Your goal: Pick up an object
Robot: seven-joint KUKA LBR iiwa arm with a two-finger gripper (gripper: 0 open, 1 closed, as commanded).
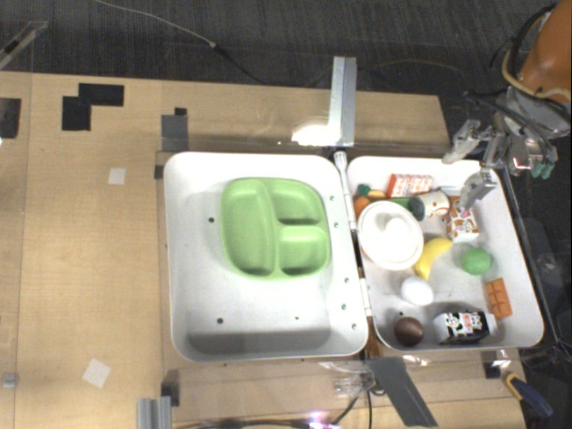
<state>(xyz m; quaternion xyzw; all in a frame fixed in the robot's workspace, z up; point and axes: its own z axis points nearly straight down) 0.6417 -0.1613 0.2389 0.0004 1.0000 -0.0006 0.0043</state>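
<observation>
My gripper (471, 163) hangs over the far right corner of the right bin (527, 329), open, with nothing between its fingers. One finger (479, 186) points down near a small red and white carton (462, 223). Several objects lie in this bin: a white bowl (391, 233), an orange box (411, 184), a yellow banana (433, 256), a green ball (475, 260), a white egg (416, 290), a brown ball (408, 330), a black and white bottle (463, 324) and an orange block (498, 298).
The left bin (192, 302) holds a green divided tray (273, 226). A metal post (343, 101) stands behind the wall between the two bins. Cables run beside the arm (545, 70) at the right edge.
</observation>
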